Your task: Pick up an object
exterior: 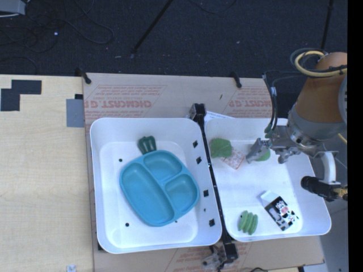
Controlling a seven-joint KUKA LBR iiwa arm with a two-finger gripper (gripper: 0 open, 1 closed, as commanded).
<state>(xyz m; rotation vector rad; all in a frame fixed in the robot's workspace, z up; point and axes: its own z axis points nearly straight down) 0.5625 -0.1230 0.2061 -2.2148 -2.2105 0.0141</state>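
Bins sit side by side on the table [39,169], each white and shallow. The left bin [108,135] carries a blue divided plate [159,187] tilted across its floor, with a small dark green object [147,144] touching the plate's upper edge.

The right bin [317,222] holds several loose things. A leafy green item [220,148] lies in the upper left corner, just beside the divider between the bins. A pale, pinkish translucent piece [233,161] rests just below and to the right of it. Near the front wall lies a ridged green pod-like object [248,222], and to its right a small black-and-white patterned box [281,210], well apart from the leafy item.

From the right the grey arm [317,112] reaches in over the right bin, orange band above the wrist. Its pincer [260,151] is low over the upper middle of that bin, pointing left, close to the pinkish piece. A small green object [263,156] shows right at the pincer's tip, but whether it sits between the fingers or merely under them cannot be told, and how far the pincer is open is likewise unclear.
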